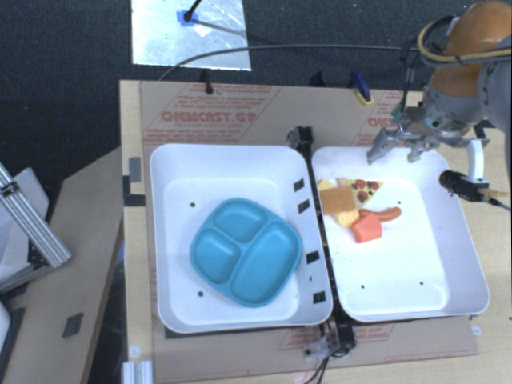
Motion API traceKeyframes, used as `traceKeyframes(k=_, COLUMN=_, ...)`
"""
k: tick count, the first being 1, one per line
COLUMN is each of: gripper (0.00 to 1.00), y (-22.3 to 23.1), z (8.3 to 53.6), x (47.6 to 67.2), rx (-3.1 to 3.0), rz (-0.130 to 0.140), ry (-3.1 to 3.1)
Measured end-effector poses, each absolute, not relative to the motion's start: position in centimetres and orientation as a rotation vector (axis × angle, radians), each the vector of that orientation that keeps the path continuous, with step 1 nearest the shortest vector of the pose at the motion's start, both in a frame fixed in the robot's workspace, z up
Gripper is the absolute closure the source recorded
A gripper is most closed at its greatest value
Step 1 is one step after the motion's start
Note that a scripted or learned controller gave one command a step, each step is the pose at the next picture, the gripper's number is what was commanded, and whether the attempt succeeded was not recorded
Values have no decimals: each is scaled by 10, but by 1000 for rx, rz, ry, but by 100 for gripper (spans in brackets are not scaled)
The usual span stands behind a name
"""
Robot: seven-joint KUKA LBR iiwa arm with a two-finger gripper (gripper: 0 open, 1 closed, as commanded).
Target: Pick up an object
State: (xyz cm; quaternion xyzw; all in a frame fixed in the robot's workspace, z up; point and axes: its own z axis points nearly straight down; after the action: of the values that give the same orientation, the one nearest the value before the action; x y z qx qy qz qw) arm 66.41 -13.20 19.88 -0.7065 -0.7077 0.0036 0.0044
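Plainly, the end effector [398,145] hung open and empty over the far rim of the right bin [448,294], with the toy food clustered just below it in that bin's near-left part. There were four pieces, touching: a pizza slice [362,187], a tan piece [338,202], a sausage [381,213] and an orange block [367,229]. They looked light, stiff and smooth, and the block's flat sides seemed the surest hold; the left bin [184,310] held one blue tray [246,251].

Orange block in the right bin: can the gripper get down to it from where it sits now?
Probably yes. The gripper hangs open above the bin's far rim; nothing covers the orange block, though the sausage touches its far edge.
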Motion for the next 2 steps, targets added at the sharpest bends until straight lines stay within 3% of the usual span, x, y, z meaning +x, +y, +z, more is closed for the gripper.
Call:
traceKeyframes(k=1, gripper=0, y=-132, z=207, x=667, rx=-2218, rz=-1, ry=-2227)
traceKeyframes(k=2, gripper=0, y=-130, z=147, x=661, rx=-2217, rz=3, ry=-2223)
